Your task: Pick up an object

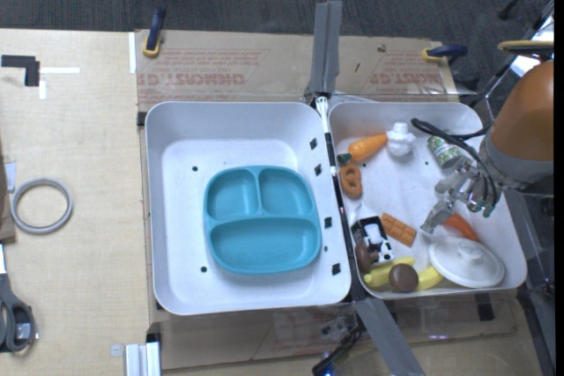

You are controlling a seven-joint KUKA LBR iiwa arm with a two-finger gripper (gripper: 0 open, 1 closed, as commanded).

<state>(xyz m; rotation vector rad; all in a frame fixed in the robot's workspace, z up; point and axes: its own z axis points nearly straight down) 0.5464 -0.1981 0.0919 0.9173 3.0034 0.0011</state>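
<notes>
Camera view looks down at a slant on a tabletop (70,128) carrying two shallow white bins side by side. Left bin (167,189) holds a teal divided plate (262,220) lying flat near its middle, with three compartments, two small ones toward the far side and one long one toward the near side. Right bin (507,233) holds the loose objects: an orange carrot (368,145) near its far left corner, a small white piece (400,139) just beside the carrot's tip, a brown ring-shaped item (352,180) near the left wall, an orange block (398,230) lower down, a black-and-white item (370,233) against the left wall, and at the near edge a yellow banana (397,276) with a dark brown round object (404,277) resting on it. A white round lid (465,262) lies flat in the near right corner, and a second orange piece (461,227) lies just above it. A clear bottle with a green label (445,154) lies near the far right side. The grey arm with its orange band (531,114) reaches in from the right, and its pincer (438,216) hangs low over the middle of the right bin, pointing toward the left, its tips near the orange block and apart from it. Nothing is visible between its fingers; how far they are spread I cannot tell. On the tabletop to the left lie a grey ring (39,205) and scissors (16,323).
</notes>
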